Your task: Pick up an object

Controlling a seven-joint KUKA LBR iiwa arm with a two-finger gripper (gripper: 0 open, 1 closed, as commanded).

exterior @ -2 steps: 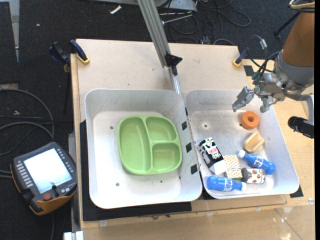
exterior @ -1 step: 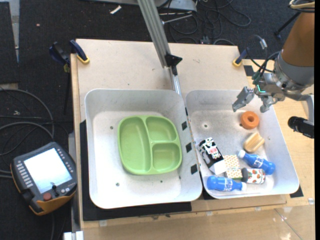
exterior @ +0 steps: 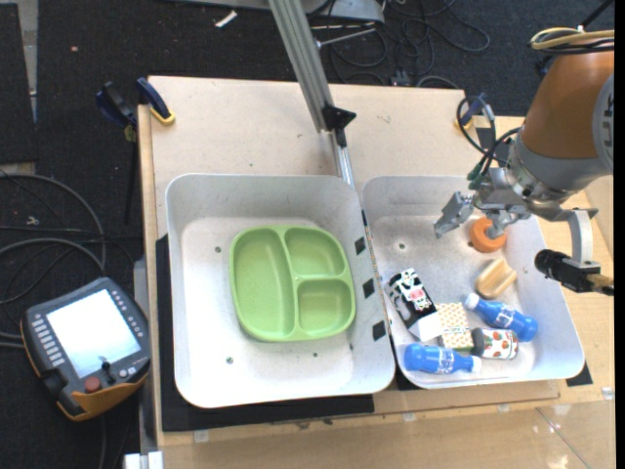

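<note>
A pale wooden bench (exterior: 254, 125) stands on dark carpeted floor (exterior: 68, 86) strewn with black cables (exterior: 420, 27), with an orange-and-grey teach pendant (exterior: 86, 345) lying at its left, blue clamps (exterior: 122, 104) gripping its far corner, and a slanting aluminium pole (exterior: 303, 52) rising behind.

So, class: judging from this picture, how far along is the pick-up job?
Done: the hand has reached the right bin, low beside the orange object. In hand: nothing visibly gripped. Left: grasping and lifting; the blue bottles and cow-patterned item lie untouched, and the green tray sits in the left bin.
</note>
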